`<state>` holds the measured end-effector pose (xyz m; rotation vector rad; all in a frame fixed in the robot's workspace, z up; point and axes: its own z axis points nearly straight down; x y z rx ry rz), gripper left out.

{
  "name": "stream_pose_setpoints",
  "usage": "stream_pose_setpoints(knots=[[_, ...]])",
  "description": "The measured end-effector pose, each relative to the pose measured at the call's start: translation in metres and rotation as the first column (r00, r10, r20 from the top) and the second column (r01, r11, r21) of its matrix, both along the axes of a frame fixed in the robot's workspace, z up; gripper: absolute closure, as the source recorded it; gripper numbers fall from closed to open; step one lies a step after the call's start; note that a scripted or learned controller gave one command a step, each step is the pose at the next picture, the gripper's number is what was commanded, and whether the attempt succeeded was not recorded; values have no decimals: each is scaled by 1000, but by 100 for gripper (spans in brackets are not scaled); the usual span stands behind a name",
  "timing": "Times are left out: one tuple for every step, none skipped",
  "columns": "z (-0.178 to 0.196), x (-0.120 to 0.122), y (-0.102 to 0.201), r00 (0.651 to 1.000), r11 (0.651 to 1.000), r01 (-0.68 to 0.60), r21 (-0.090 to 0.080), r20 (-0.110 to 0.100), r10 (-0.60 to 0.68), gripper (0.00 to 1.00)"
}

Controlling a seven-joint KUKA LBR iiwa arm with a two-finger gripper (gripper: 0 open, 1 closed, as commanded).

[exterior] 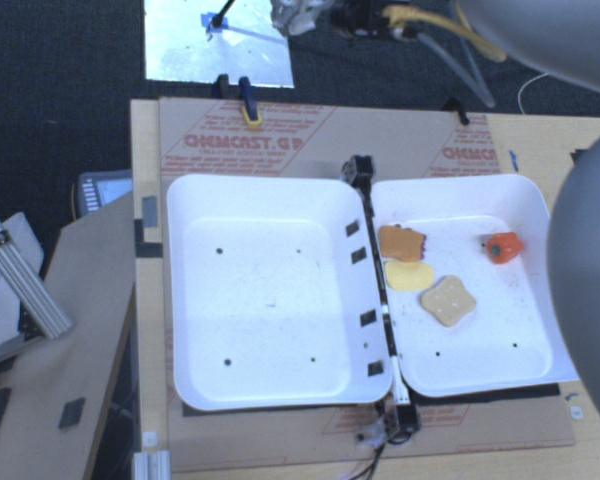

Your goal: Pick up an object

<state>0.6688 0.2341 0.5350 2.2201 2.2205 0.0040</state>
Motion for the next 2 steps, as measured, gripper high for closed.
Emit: stream_pose_setpoints(knots=[[0,-1,0,1000,1000,-4,0,-1,4,100],[0,-1,0,1000,1000,-4,0,-1,4,100]])
